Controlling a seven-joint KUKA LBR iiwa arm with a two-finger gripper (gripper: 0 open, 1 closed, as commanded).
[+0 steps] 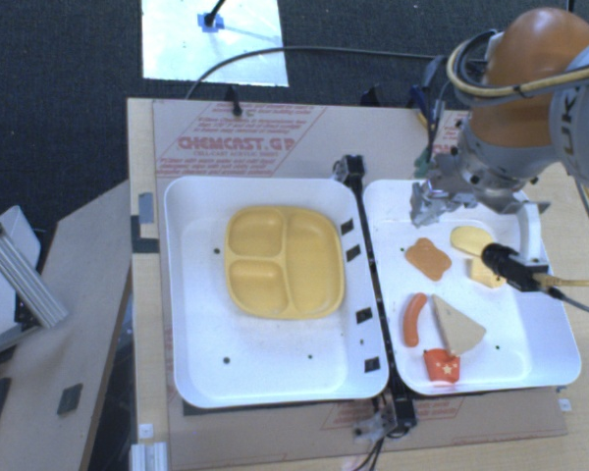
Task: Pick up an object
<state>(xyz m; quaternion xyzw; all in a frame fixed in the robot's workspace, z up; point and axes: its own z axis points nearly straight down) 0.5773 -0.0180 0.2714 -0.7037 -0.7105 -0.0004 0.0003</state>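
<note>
**Gripper poised over the right bin, nothing picked yet**

While the arm [530, 77] reaches in from the right in the camera view, you have the gripper [430, 204] sitting low over the far left part of the right bin [555, 361], just above the orange flat piece [427, 259]. Whether the fingers are spread or closed cannot be told from this angle; the metal tip reads as one grey cluster, and nothing visible sits between them, so treat the hand as carrying nothing.

Your candidates all lie in the right bin. The orange flat piece is nearest to the tip. To its right are two pale yellow pieces [471, 240], partly crossed by a black cable end [506, 263] hanging off the arm. Nearer the camera lie a red sausage-shaped toy [413, 320], a tan wedge [457, 326] touching it on the right, and a small red block [443, 365] just below both. The left bin [191, 292] holds a yellow divided plate [282, 261], well away from the tip.

For a clean grasp, you would probably do best with the orange flat piece: it stands apart from its neighbours and needs little travel. It looks thin, so come down close to the bin floor and centre on it before closing. Steer clear of the sausage and wedge, which crowd each other, and keep the cable off the yellow pieces.
</note>
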